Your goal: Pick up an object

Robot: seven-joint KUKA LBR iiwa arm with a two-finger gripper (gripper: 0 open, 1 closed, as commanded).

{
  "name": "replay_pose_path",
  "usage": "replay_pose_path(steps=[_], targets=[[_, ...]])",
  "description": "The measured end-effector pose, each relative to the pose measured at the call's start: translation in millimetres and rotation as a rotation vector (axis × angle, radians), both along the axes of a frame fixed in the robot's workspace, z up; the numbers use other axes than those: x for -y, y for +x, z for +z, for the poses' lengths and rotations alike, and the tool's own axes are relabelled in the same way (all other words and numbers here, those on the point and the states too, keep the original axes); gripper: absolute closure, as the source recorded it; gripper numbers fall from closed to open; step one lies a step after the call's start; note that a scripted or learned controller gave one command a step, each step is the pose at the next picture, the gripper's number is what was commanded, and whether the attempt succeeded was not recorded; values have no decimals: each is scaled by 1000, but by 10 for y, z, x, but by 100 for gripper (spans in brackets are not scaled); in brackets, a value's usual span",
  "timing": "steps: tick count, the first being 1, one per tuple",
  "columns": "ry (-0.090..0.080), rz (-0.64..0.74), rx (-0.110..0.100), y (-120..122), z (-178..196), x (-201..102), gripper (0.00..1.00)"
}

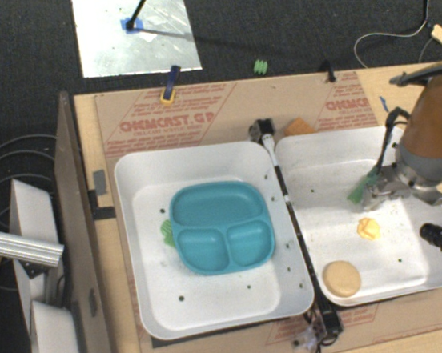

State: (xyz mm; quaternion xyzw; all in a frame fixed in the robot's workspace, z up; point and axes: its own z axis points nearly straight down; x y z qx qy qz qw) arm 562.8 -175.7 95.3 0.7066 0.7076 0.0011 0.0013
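Right now the arm (433,131) reaches into the right-hand bin (316,159), and the gripper (378,188) sits low over the bin floor close to its middle, with a small green object (359,190) touching or just under its tip on the side toward the divider. Whether that green piece is actually caught by the tool cannot be told from this slanted view, and the gripper's own state cannot be told either, since the wrist hides its end. Two other candidates lie in the same bin: a small yellow piece (368,229) just beside the gripper, toward the front, and a round tan disc (342,278) resting near the front corner by the divider. The left-hand bin (146,222) holds a blue divided tray (220,226), with a sliver of green leaf (166,233) peeking out at its outer edge. The green object looks thin and light, probably soft plastic or fabric, so it should lift with little force but could slip or fold away; a hold across its narrow width, pressed well down toward the floor, seems safest. The yellow piece appears lumpy and small, likely light as well, and would take a pinch across its middle. The tan disc looks wider and flatter, perhaps harder to span, so its rim would be the place to take it.
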Motion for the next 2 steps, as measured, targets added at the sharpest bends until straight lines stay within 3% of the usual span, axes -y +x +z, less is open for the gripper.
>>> replay_pose_path(steps=[1,2], targets=[[-3,-4,3,-401,1009,243,100],[-1,-1,0,-390,955,223,0]])
